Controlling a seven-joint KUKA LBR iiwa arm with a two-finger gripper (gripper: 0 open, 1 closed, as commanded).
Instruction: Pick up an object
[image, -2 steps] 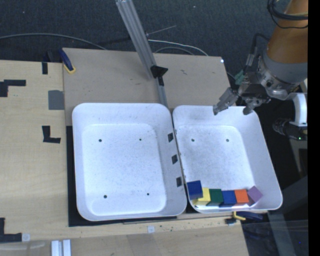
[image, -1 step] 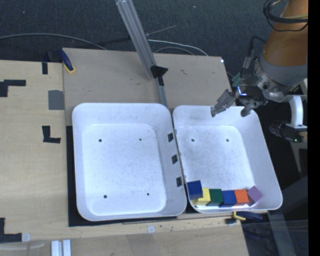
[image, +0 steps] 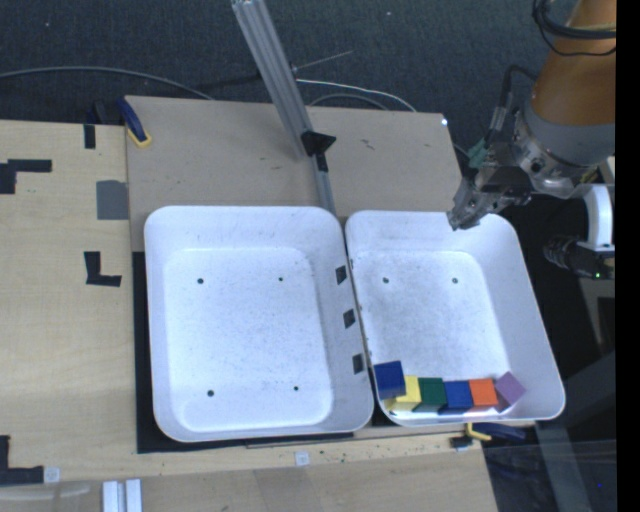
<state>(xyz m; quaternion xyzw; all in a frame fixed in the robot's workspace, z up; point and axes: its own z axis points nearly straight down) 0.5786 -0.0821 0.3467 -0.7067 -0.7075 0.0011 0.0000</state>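
Six blocks (image: 440, 391) lie well apart from the fingers (image: 462, 219), whose state is unclear.

Two bins sit side by side on the desk (image: 60, 330). The left bin (image: 165, 300) adjoins the right bin (image: 525, 300). A row of blocks (image: 445, 392) lies along the right bin's near wall. The tool (image: 468, 215) hangs over its far right corner.
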